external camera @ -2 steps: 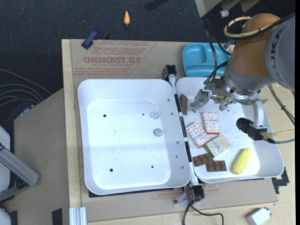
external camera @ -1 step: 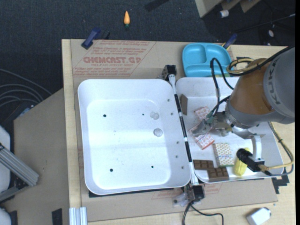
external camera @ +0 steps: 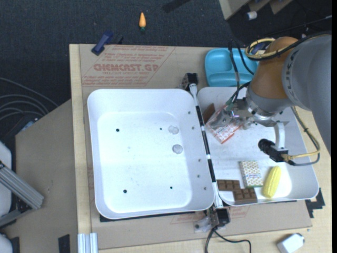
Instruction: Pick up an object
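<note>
Dark carpet [external camera: 47, 30] fills the background, with a small orange bit [external camera: 142, 20] and a blue clip-like thing [external camera: 101, 43] lying in the upper left, the clip right at the edge of the cardboard sheet [external camera: 137, 62] that covers the bench. Grey cables [external camera: 21, 104] loop at the far left.

Two white bins sit side by side on that cardboard. Left bin [external camera: 105, 141] has just two small round clear-ish discs [external camera: 175, 139] near its right wall, one above the other, plus a few dark dots on the floor.

Right bin [external camera: 303, 186] is busier. I count one crinkly clear packet with red print [external camera: 221, 126] at its upper left, one brown chocolate-bar-looking piece [external camera: 237, 190] along the bottom edge, one small patterned card or packet [external camera: 251, 173] just above that, and one yellow corn cob [external camera: 272, 181] touching the card's right side. One light blue tray [external camera: 224, 67] sits behind the bin at the top.

Grey arm with its orange band [external camera: 271, 80] comes in from the upper right, and the gripper [external camera: 237, 112] is down right by the crinkly packet, just beside or touching it. Honestly can't tell if the jaws are released or clenched, the wrist hides them.
</note>
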Motion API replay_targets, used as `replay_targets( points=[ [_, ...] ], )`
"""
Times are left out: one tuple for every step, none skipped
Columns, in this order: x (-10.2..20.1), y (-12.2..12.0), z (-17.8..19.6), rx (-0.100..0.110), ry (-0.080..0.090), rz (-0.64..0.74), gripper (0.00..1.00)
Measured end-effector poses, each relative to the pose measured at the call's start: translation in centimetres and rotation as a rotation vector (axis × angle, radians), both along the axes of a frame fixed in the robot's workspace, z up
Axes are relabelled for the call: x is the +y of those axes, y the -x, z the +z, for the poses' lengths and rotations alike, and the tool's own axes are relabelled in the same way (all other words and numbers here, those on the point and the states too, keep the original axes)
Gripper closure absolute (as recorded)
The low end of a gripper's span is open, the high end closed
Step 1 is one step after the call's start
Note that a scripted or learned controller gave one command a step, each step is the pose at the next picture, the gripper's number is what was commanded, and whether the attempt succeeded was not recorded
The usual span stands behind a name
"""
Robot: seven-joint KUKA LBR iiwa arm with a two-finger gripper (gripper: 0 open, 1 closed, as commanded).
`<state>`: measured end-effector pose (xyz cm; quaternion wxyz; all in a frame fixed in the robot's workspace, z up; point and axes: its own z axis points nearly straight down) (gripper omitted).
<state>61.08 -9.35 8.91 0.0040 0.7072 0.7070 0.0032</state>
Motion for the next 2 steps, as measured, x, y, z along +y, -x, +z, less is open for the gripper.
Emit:
replay_targets(
  points=[
    [0.05,-0.09,1.11,-0.003,-0.001,-0.001,1.00],
    [0.05,-0.06,1.05,-0.002,-0.001,-0.001,0.00]
  ],
)
